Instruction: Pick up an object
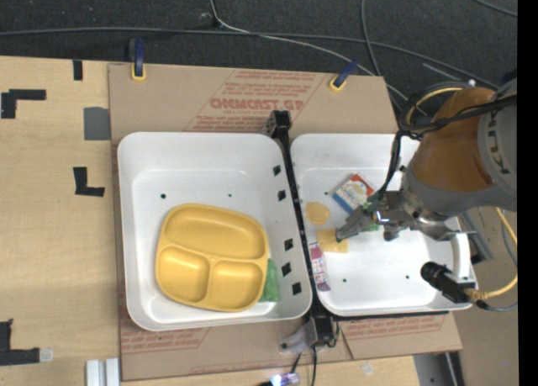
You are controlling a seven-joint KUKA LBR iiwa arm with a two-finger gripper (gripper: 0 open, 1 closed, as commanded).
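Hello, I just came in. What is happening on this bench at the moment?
A grey robot arm reaches in from the right over the right bin. Its gripper hangs low among small items there: a blue and red packet, a round yellow piece and a yellow block. Nothing is visibly held between its fingers. A slim pink packet lies by the divider. The left bin holds a yellow compartment tray with something green at its edge.
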